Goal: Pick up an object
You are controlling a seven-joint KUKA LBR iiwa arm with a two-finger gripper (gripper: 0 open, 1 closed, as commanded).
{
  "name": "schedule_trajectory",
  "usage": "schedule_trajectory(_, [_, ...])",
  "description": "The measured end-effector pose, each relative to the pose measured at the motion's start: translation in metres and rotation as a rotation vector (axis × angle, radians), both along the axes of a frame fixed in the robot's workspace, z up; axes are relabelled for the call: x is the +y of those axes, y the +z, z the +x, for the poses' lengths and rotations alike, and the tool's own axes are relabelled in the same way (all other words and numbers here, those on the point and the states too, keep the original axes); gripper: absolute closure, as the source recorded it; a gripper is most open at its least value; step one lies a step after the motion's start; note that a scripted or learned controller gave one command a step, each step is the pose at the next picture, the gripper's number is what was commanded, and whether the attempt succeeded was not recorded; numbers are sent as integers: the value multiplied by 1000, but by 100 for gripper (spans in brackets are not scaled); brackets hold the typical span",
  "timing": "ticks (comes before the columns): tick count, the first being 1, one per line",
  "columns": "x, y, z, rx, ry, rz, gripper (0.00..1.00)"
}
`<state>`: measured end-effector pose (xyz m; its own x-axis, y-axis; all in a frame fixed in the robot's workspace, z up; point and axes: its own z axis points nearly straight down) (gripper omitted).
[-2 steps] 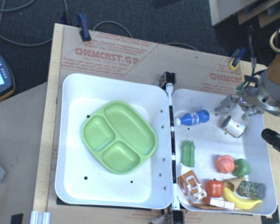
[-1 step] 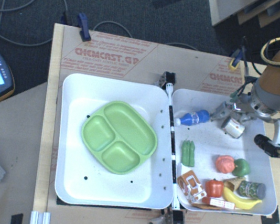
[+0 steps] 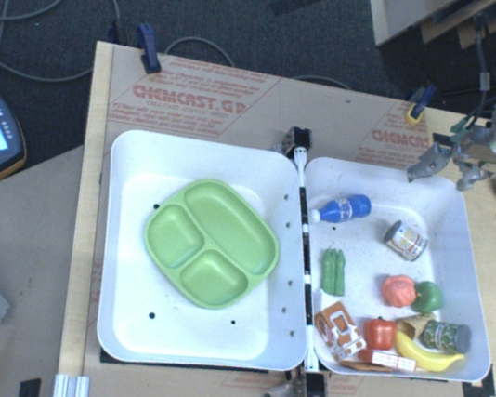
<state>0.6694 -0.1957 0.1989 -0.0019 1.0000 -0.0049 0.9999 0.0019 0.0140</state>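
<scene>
We found the gripper (image 3: 448, 167) hovering over the far rim of the right bin (image 3: 472, 278), its two fingers spread apart and holding nothing. Nearest it lay the small can (image 3: 406, 240), tipped on its side in the far part of that bin, well apart from the blue bottle (image 3: 342, 208). We judged the can light, stiff and somewhat slippery, likely to roll, so best pinched across its round body.

bins (image 3: 116, 312): 2 | green plate (image 3: 211, 242): 1 | bottle (image 3: 343, 207): 1 | cans (image 3: 406, 240): 2 | banana (image 3: 426, 355): 1
</scene>
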Motion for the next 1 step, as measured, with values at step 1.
schedule_trajectory(1, [81,-43,-76,23,4,10,0])
